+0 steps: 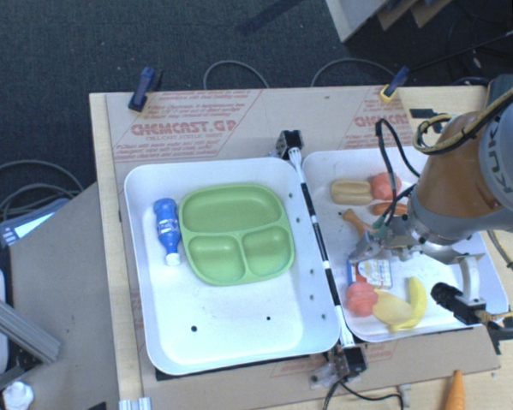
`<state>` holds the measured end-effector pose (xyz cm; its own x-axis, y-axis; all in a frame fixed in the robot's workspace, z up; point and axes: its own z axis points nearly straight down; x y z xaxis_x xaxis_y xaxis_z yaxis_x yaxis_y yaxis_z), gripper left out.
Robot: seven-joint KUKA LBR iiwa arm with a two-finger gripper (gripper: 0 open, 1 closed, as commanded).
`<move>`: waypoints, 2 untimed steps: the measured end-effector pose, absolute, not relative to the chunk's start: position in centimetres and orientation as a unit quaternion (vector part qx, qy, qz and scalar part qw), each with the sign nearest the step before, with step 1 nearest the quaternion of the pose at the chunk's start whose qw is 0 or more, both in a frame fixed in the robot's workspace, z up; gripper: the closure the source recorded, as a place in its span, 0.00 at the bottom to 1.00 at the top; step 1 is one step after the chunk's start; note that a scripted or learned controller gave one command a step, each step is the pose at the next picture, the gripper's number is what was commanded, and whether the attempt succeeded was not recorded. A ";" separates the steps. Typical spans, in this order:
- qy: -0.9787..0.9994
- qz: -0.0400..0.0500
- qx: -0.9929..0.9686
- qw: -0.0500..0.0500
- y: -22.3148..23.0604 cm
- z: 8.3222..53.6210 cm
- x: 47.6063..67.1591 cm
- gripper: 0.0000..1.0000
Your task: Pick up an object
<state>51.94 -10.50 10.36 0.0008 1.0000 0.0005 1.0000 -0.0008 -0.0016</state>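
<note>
My gripper (380, 240) reaches down into the right bin (493, 275), near its middle. It hangs just above a white printed packet (377, 273). Nothing shows held in it. In front of the packet lie a red round fruit (361, 298) and a yellow banana (404, 308). Behind the gripper are a tan bun-like piece (350, 191), a pink-red item (381, 185) and an orange carrot-like piece (389, 207). A thin brown stick (354, 221) lies to the gripper's left.
The left bin (237, 329) holds a green divided plate (237, 233) and a blue bottle (166, 230) lying along its left side. A raised divider (317, 239) runs between the bins. My arm's orange band (456, 176) covers the right bin's far right part.
</note>
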 end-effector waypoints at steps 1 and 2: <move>-0.707 0.000 -0.707 -0.001 -9.8 8.4 57.6 0.00; -0.707 0.000 -0.707 -0.001 -9.7 8.5 64.3 0.00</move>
